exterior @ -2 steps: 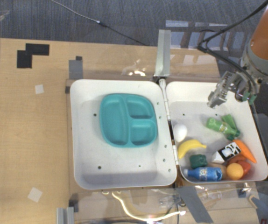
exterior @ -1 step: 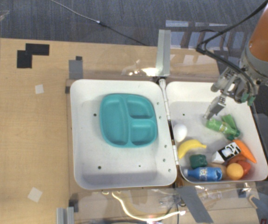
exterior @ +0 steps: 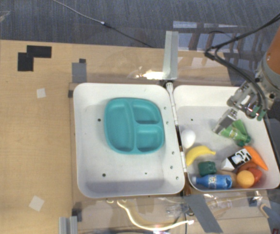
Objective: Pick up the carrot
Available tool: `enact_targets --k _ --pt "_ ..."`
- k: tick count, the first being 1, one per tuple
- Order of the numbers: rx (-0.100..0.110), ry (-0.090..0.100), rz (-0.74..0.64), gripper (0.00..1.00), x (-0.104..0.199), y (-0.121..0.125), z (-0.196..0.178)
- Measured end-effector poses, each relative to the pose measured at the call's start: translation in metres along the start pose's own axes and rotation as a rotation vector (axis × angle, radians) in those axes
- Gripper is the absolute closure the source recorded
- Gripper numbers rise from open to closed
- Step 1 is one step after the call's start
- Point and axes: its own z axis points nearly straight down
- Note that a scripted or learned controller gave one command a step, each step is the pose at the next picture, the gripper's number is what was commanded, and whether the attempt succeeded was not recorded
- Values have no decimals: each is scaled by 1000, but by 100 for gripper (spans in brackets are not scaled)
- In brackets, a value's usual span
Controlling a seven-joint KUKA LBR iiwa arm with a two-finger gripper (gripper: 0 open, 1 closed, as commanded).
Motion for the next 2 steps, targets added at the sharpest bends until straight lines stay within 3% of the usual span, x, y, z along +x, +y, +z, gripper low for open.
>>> enact_targets --k 1,2 --pt "2 3 70 0 15 20 40" --pt "9 12 97 0 22 22 183"
